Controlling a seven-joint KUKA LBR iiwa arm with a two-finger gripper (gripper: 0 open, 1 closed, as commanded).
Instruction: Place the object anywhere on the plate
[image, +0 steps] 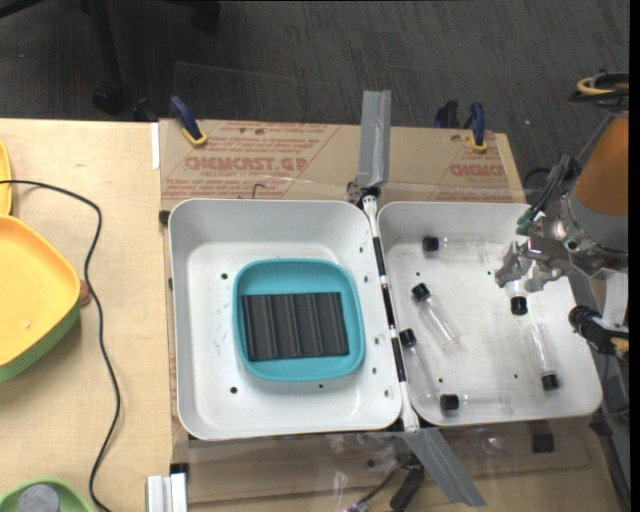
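Tubes lie scattered across the right bin (560, 400): clear plastic with black caps, hard to pick out against the white floor. One tube (432, 317) rests slantwise at the bin's middle left, another (538, 350) near the right wall, a third (478, 402) along the lower edge, a fourth (448, 243) at the upper left. My fingers (519, 268) hover at the upper right of this bin, above a black cap (518, 306); how wide they stand I cannot tell, for metal and glare blur together there. Nothing shows between them, so I judge I hold nothing yet.

My target, the teal plate (298, 372) with its dark ribbed centre, sits in the middle of the left bin (190, 300), well apart from every tube, across the divider. It lies flat and central, probably so a drop anywhere lands fairly.

Cardboard (280, 160) under the bins, clamped at the upper corners, reads "CHEMCAST GP" in red. On the worktop at far left sits a yellow dish (30, 290).
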